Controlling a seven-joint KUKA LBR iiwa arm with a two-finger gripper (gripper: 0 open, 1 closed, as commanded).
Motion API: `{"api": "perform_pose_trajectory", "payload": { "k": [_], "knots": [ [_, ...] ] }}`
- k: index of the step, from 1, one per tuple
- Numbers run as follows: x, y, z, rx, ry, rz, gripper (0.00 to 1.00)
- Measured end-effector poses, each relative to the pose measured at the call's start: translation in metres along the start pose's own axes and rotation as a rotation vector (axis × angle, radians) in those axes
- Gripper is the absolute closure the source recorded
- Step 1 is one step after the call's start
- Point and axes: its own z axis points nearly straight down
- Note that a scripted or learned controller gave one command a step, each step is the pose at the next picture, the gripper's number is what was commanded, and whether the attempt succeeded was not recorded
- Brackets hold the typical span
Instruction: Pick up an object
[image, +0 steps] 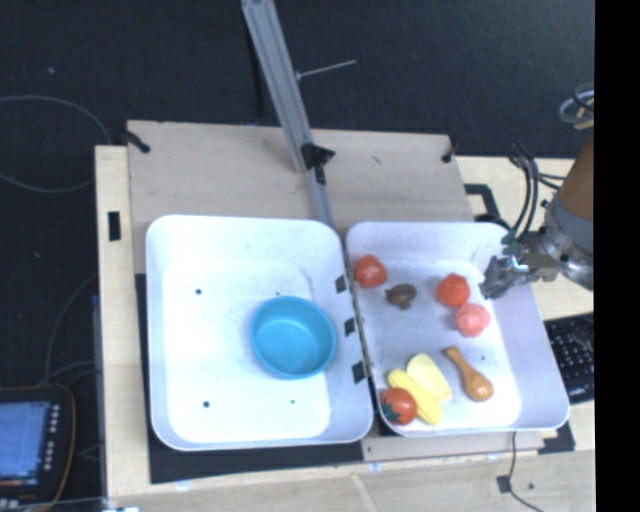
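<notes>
The gripper (497, 277) is seen over the right bin's (530, 390) far right side; whether it is released or clenched cannot be told. Left to right, a blue bowl (292, 336) sits in the left bin (180, 300), then a red tomato (369, 271), brown piece (401, 295), yellow pieces (424, 385), orange-red ball (453, 290) and pink ball (472, 320). The two balls, nearly touching, could be knocked apart or pinched together by a descent.

Probably a robotics lab: bench (250, 170) with bins (180, 300), cables (40, 140).
</notes>
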Motion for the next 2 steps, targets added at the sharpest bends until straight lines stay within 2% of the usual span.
{"api": "perform_pose_trajectory", "payload": {
  "k": [1,2],
  "knots": [
    [-0.001,0.002,-0.026,0.004,0.001,-0.003,1.0],
    [0.054,-0.013,-0.019,0.01,0.001,-0.002,1.0]
  ]
}}
